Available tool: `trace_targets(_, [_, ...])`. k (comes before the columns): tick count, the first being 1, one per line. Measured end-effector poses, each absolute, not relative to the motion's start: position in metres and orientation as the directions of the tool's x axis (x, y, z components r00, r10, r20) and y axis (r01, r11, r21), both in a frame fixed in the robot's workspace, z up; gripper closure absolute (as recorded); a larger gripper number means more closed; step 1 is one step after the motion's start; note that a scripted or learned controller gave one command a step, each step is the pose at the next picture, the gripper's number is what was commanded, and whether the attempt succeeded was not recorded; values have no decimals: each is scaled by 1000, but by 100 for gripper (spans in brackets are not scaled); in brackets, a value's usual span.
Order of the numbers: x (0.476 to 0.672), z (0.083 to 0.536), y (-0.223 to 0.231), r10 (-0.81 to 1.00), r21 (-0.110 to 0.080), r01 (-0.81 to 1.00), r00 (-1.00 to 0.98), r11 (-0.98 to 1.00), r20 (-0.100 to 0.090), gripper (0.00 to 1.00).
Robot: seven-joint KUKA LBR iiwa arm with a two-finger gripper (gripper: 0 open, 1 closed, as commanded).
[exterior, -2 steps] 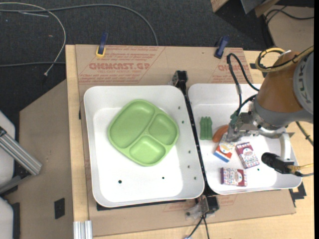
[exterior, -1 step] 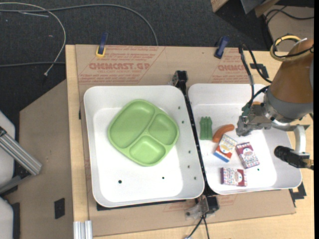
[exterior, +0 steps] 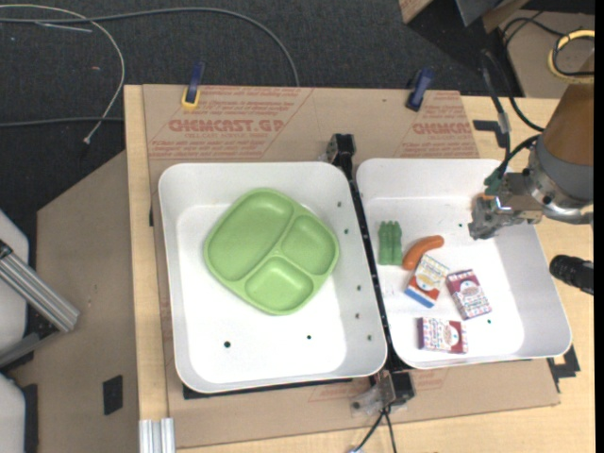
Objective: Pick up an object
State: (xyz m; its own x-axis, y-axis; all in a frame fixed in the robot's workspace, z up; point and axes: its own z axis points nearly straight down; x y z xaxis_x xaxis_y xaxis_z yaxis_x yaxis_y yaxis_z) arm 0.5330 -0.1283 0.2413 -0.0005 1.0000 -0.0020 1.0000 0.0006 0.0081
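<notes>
1. Near, right bin (exterior: 552, 333): two small boxes (exterior: 442, 334), packet (exterior: 427, 279).
2. Farther: sausage (exterior: 424, 249), green block (exterior: 390, 243).
3. Pincer (exterior: 489, 217) above far right; grip state unclear, nothing seen held.
4. Approach step, likely; next, lower onto sausage.

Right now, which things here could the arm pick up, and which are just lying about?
For the job:
gripper
orange sausage
green block
red carton
flat red packet
white packet

Lying about:
green divided plate
blue clamps
cables
</notes>
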Motion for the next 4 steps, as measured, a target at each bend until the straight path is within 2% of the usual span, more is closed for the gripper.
trace_targets(1, [534, 257, -128, 1000, 3, 1000, -1, 1, 0, 100])
trace_targets(2, [557, 245, -85, 1000, 2, 1000, -5, 5, 0, 100])
trace_targets(4, [577, 234, 20, 1000, 1, 1000, -7, 7, 2, 100])
